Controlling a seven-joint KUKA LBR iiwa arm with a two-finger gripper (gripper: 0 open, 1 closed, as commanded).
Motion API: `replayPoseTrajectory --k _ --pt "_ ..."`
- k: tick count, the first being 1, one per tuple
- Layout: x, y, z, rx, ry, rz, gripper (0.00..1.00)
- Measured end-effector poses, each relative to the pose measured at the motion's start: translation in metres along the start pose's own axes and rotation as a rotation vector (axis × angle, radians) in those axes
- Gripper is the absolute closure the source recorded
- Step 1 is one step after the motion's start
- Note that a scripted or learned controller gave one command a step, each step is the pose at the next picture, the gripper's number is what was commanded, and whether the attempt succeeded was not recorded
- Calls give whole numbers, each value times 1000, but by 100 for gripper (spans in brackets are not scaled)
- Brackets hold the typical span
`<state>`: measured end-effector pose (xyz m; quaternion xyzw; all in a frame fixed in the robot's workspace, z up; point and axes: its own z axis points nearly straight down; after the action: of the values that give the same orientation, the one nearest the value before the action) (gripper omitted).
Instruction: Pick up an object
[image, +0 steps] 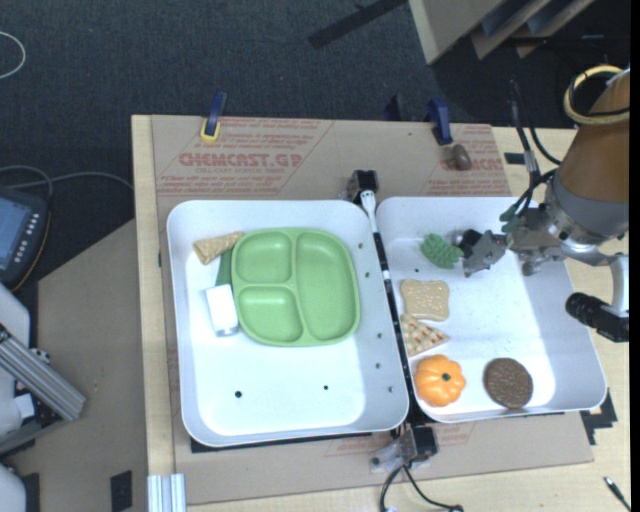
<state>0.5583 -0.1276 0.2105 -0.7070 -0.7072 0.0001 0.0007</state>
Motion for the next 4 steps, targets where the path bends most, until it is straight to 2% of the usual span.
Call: replayPoseTrajectory --k 1,2,3,4 --pt "6 -2 44 5 1 0 0" --pt "5 -8 107 8 2 1 0" --pt "5 -7 124 -2 1 1 0" --pt "6 -5 111 -8 1 2 100"
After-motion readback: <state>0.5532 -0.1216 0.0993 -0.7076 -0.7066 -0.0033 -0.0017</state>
